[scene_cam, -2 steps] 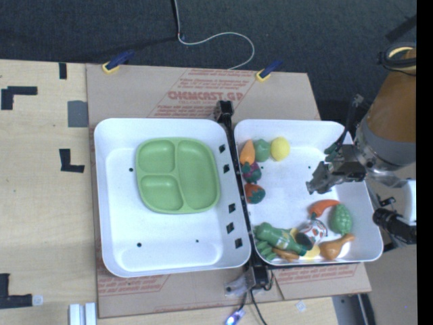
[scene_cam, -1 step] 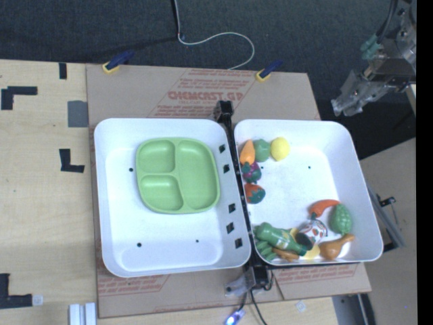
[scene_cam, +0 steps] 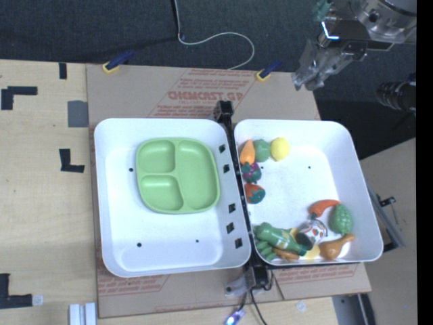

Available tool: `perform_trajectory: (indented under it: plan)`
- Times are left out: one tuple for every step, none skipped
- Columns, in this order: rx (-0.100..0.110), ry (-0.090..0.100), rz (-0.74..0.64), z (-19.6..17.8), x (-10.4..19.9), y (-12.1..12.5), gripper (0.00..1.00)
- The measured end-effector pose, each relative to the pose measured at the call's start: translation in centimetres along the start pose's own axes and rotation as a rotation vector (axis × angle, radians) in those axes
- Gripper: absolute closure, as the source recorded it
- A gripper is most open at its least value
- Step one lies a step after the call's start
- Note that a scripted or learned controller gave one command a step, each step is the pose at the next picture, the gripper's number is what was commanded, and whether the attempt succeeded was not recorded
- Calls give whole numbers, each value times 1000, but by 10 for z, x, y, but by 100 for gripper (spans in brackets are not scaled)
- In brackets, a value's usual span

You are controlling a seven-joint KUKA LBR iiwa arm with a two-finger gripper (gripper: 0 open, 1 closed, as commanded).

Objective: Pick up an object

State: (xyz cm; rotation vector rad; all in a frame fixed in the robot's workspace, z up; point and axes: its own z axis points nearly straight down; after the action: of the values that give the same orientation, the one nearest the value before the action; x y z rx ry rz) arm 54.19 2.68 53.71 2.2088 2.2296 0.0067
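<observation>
Nearest the camera: a heap of toy food (scene_cam: 301, 239) in the right bin (scene_cam: 338, 137), at 5 o'clock of that bin, pieces touching and overlapping. Heap includes a green vegetable piece (scene_cam: 270, 234), an orange pear-shaped piece (scene_cam: 333, 248) and a green leafy piece (scene_cam: 341, 217) beside a red-orange one (scene_cam: 323, 206).

Second group along the bin's left wall, 10 o'clock: an orange carrot-like piece (scene_cam: 246, 152), a yellow lemon (scene_cam: 279, 148) just beside it, small mixed pieces (scene_cam: 253, 183) below.

Left bin (scene_cam: 111, 249): a green divided plate (scene_cam: 178, 175), three compartments, roughly centred, flat.

Gripper (scene_cam: 312, 73) hangs over the dark floor beyond the bench, at 1 o'clock of the right bin, well apart from all the toys. Nothing visible between its fingers; jaw opening: cannot tell.
</observation>
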Motion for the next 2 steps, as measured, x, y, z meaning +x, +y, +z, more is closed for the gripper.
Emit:
perform_trajectory:
  plan:
    - [15,-2,3,70,49,-37,100]
    - [10,-2,5,114,87,-39,100]
